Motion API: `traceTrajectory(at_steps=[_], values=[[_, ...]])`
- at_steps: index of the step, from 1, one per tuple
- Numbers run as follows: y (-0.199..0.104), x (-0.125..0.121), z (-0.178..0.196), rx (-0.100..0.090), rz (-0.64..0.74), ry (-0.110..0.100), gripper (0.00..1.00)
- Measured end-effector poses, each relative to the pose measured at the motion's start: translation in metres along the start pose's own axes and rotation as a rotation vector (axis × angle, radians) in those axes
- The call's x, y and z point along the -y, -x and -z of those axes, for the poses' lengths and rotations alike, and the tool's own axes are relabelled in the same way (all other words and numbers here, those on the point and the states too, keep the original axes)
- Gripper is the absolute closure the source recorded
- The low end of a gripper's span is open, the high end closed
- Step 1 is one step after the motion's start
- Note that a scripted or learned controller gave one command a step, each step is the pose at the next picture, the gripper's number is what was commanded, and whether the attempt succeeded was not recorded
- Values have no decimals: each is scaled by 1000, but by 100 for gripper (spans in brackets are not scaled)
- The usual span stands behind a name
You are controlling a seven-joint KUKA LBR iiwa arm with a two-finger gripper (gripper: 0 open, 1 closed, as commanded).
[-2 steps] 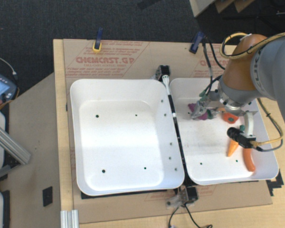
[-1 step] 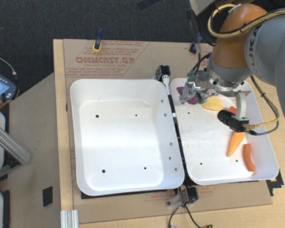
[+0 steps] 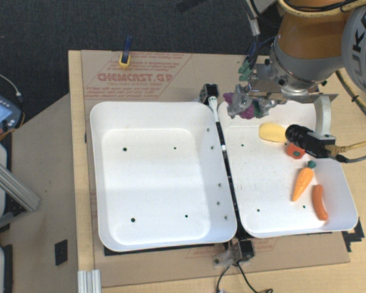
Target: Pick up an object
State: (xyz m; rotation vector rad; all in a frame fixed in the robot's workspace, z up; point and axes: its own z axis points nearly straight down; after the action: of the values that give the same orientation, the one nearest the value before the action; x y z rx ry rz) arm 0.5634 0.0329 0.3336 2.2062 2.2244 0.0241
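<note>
My gripper (image 3: 249,104) hangs over the far left corner of the right white bin (image 3: 274,224), under the grey and orange wrist. A small purple object (image 3: 251,110) sits right at the gripper's tip, partly hidden by it; I cannot tell whether it is gripped or lying on the bin floor. A pale yellow rounded object (image 3: 271,132) lies just right of the gripper. A small red object (image 3: 293,151) lies beside it, half covered by a black cable fitting (image 3: 310,141). An orange carrot (image 3: 302,182) and an orange-red sausage shape (image 3: 319,201) lie near the bin's right side.
The left white bin (image 3: 104,163) stands beside the right one, their rims meeting along a black strip (image 3: 226,163). Both rest on a cardboard sheet (image 3: 134,72) with a yellow-blue clip (image 3: 125,55) at its far edge. A cable (image 3: 354,151) trails off the arm.
</note>
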Motion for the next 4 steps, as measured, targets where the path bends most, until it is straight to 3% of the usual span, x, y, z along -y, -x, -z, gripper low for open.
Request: traceTrajectory(at_steps=[1,2,3,4], values=[[-2,43,-8,4,-7,-21,100],[-28,44,36,4,-4,-11,100],[72,28,-29,9,-19,-25,100],[25,83,-66,2,-5,-26,100]])
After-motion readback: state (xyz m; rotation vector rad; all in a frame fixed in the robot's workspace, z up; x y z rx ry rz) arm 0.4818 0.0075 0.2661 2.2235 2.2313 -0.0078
